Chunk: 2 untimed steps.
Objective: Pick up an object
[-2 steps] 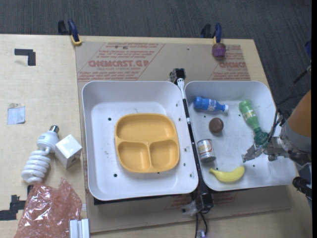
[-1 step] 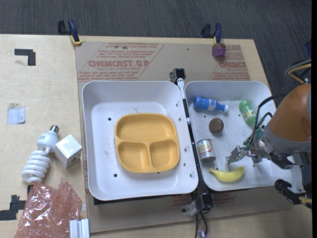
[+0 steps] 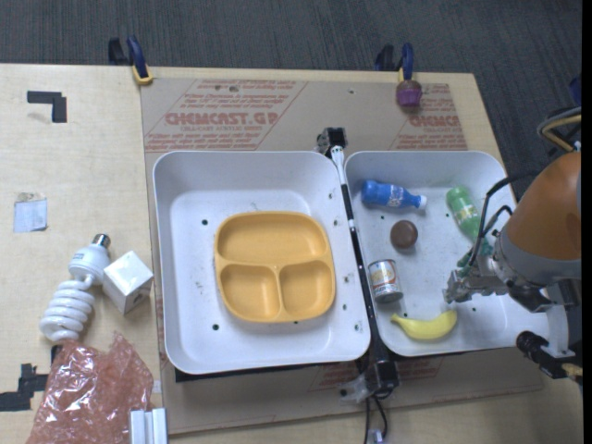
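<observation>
The arm (image 3: 546,220) reaches low into the right bin (image 3: 481,169); its gripper (image 3: 460,289) hovers beside the banana (image 3: 425,325). The bench (image 3: 74,192) stands on grey carpet (image 3: 277,17).

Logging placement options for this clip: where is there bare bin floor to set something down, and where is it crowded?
Free: the left bin floor around the yellow divided plate, widest along its left wall, and the right bin's middle between the brown ball and green bottle. Crowded: the near right corner, where can, banana and gripper cluster.
</observation>
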Tool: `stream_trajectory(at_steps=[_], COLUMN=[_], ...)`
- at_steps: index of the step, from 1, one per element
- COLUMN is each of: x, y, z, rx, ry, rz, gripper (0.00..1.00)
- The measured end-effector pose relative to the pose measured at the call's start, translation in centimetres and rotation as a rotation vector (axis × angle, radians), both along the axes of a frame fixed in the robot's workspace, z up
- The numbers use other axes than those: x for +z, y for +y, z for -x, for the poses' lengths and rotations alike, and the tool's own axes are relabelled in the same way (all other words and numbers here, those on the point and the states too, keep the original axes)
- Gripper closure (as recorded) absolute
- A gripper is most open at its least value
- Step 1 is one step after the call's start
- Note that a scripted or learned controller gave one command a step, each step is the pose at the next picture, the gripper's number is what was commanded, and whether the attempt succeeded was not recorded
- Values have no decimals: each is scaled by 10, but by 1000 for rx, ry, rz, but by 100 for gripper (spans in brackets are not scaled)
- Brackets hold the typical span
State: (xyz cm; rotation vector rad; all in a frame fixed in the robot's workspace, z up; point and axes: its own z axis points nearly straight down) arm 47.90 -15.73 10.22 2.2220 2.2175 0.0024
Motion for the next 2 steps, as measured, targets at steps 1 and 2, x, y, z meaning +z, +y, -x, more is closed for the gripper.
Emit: stream_trajectory(at_steps=[1, 2], x=[88, 88], y=[46, 46], z=[0, 1], rx=[3, 3], ry=[1, 1], rz=[0, 0], gripper=[100, 0])
